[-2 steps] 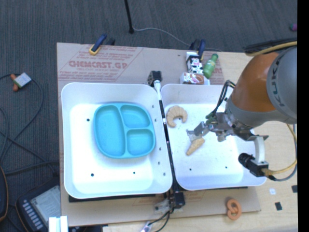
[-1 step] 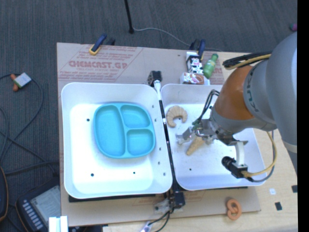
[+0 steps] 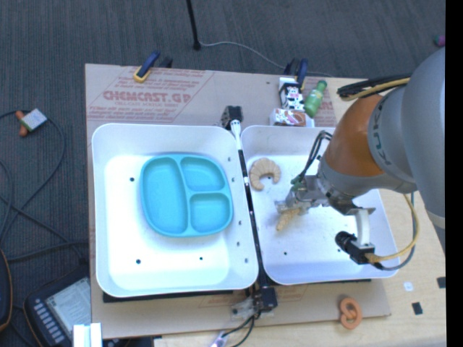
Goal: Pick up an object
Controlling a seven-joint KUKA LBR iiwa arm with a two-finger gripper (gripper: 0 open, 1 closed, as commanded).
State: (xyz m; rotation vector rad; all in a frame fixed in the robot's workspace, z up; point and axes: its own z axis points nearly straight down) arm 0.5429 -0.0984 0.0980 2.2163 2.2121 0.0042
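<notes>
The blue divided plate (image 3: 187,195) lies in the left bin (image 3: 116,259). In the right bin (image 3: 318,270), a croissant-like piece (image 3: 264,173) sits at ten o'clock and a pale scrap (image 3: 286,217) near centre. The gripper (image 3: 302,196) hangs just above the scrap; its opening cannot be told. Risk: it nudges the scrap aside instead of catching it.

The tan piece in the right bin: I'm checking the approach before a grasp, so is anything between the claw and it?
Nothing visible does. The claw is low in the right bin, right at the upper end of the tan piece. The croissant lies apart, up and to the left.
</notes>
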